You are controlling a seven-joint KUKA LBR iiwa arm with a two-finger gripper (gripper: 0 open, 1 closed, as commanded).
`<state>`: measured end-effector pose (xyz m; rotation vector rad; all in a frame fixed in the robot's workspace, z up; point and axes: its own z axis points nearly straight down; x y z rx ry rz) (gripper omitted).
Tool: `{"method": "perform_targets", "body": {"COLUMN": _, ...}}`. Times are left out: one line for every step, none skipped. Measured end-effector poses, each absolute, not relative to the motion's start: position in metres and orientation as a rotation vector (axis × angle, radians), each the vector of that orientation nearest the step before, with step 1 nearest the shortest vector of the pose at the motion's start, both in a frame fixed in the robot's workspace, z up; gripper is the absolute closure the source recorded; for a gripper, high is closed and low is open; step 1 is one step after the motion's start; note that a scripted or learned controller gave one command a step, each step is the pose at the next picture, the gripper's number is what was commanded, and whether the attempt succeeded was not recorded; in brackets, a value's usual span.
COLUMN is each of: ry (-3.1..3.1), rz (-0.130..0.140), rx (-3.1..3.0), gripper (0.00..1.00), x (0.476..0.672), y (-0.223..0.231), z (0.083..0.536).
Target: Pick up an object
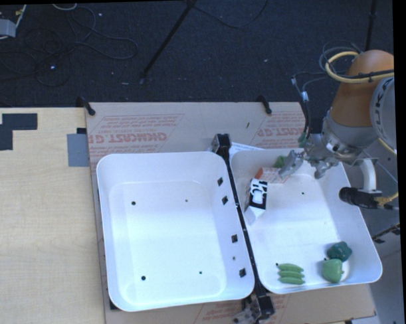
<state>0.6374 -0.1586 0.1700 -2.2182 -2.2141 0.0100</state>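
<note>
My gripper hangs over the far part of the right bin, its two fingers spread apart with nothing between them. Just left of it, by the bin's far wall, lies a small orange and green object. A black and white box leans against the divider side of the same bin. Near the front of that bin lie a green pea pod, a light green pepper and a dark green broccoli piece.
The left bin sits beside the right one, with a black clip strip along their shared edge. Both rest on a cardboard sheet. The arm's orange band and cables rise at the upper right.
</note>
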Motion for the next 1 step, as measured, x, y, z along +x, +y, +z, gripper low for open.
{"method": "perform_targets", "body": {"ry": -2.212, "rz": 0.01, "rx": -2.221, "gripper": 0.0, "x": 0.5935, "y": -0.1937, "z": 0.1308}}
